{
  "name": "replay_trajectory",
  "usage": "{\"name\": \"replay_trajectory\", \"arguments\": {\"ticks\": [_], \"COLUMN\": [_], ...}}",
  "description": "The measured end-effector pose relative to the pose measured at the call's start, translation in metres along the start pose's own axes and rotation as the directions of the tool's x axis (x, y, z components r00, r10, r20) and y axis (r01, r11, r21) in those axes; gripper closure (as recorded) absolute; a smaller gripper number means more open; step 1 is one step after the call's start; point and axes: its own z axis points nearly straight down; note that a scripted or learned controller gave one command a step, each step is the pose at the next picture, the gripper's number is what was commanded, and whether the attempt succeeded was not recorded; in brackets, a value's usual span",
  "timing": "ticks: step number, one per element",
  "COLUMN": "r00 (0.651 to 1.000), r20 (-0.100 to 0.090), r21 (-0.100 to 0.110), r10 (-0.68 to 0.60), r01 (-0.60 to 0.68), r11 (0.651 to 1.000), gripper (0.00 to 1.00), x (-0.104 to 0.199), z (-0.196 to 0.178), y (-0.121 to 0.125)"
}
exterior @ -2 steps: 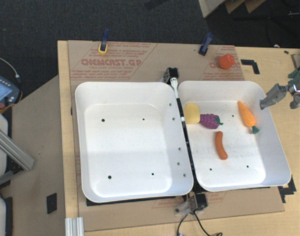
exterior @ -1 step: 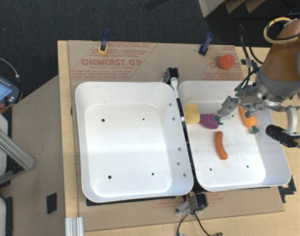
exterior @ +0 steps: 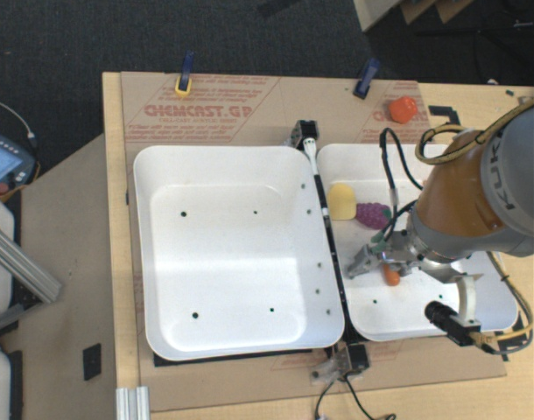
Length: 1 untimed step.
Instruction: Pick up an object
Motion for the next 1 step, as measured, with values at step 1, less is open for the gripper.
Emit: {"name": "replay_trajectory", "arguments": {"ticks": [1], "r00": [1.000], "r20": [0.006], "r21": [-0.015], "r10": [0.001], "r01": [-0.001], "r11": [1.000], "gripper": [0.00], "x": [-0.0035], "z": [-0.0060], "y": [0.0053]}}
